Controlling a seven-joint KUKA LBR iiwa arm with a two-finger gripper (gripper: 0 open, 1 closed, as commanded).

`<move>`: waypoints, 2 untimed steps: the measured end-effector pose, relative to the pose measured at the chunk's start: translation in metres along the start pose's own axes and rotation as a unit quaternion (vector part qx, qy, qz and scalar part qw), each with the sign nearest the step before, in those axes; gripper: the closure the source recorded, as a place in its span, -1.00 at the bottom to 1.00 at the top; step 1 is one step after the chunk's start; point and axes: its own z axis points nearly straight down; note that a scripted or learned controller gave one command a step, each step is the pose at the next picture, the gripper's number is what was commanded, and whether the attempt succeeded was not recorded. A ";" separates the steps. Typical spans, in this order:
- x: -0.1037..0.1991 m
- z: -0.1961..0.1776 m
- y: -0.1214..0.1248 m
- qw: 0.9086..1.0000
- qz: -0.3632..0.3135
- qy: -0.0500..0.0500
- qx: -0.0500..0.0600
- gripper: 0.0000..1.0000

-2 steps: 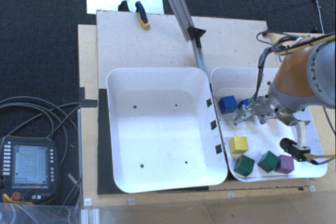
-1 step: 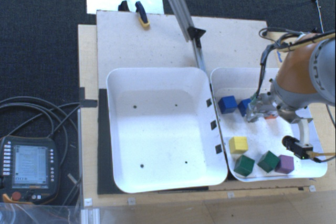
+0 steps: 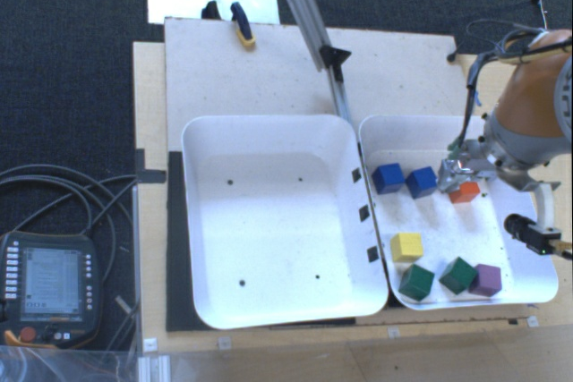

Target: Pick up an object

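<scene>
the gripper (image 3: 454,175) is low over the right bin (image 3: 528,286), at the end of the grey and orange arm (image 3: 535,116) that comes in from the right. it sits just above the orange block (image 3: 465,192) and partly hides it. it looks like it touches the top of that block, but i cannot tell if it is spread wide or pinching, because the metal parts are small and blurry from up here.

the orange block lies near the middle of the right bin, toward the far side. only its lower part shows, so i cannot tell which way it points. it looks like a cube with no long side.

just left of the gripper are two blue blocks (image 3: 389,178), side by side, each turned a little. the nearer one (image 3: 422,182) is almost touching the gripper. closer to the front are a yellow block (image 3: 406,246), two green blocks (image 3: 416,282) and a purple block (image 3: 486,279). the second green block (image 3: 458,275) sits just beside the purple one.

the left bin (image 3: 201,148) is next to the right bin, and their rims meet.
</scene>
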 end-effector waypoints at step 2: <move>0.003 -0.107 -0.004 1.000 -0.001 0.000 0.000 1.00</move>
